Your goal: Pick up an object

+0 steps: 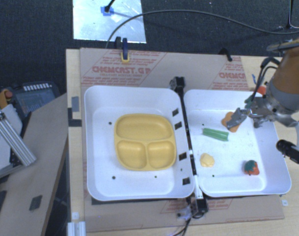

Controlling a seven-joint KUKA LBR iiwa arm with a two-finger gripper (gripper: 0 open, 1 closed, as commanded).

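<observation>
Grey two-finger gripper (236,120), grip state unclear, overlaps a small orange piece (228,117); flat green stick (215,134) just beside, below-left.

Even, bright overhead light; white bins (139,191) near overexposure. Strong glare off foil sheet (109,13) beyond surface's far edge. Shadows faint, focus slightly soft.

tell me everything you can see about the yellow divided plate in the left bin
The yellow divided plate lies flat, right way up, near the middle of the left bin, resting on the bin's white floor. It looks like matte, pale yellow moulded plastic, roughly a rounded rectangle. Raised ridges split it into three compartments: one wide section across the far side and two smaller ones side by side nearer the camera. There is no food or other item in any compartment. It sits turned slightly against the bin's edges, apart from its walls.
</observation>
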